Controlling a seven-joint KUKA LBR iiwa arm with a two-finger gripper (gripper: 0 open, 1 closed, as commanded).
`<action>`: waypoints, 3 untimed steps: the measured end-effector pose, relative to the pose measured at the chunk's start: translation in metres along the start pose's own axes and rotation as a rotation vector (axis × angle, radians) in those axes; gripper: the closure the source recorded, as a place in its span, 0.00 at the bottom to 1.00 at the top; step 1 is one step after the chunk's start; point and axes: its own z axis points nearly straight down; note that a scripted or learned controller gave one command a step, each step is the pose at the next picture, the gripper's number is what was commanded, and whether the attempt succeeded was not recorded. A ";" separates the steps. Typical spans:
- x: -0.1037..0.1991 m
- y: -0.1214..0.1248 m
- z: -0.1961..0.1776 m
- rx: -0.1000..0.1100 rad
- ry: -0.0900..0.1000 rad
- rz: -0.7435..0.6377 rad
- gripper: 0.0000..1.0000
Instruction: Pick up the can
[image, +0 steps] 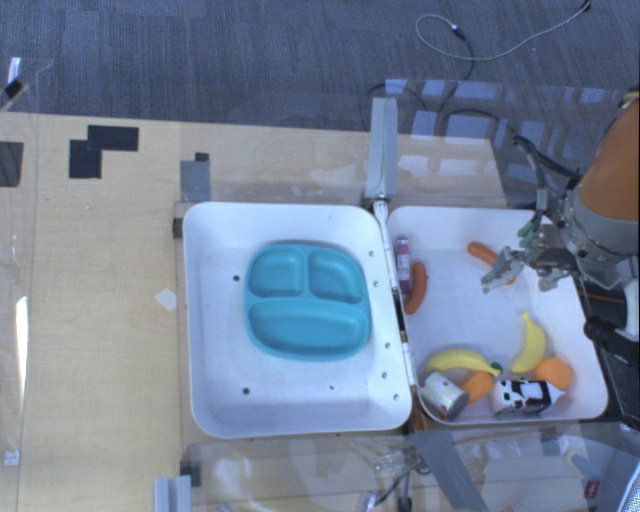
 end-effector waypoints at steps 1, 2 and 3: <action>0.028 -0.008 -0.156 -0.007 -0.002 -0.219 0.00; 0.028 -0.006 -0.168 -0.015 -0.004 -0.224 1.00; 0.078 0.017 0.011 0.000 0.000 -0.083 1.00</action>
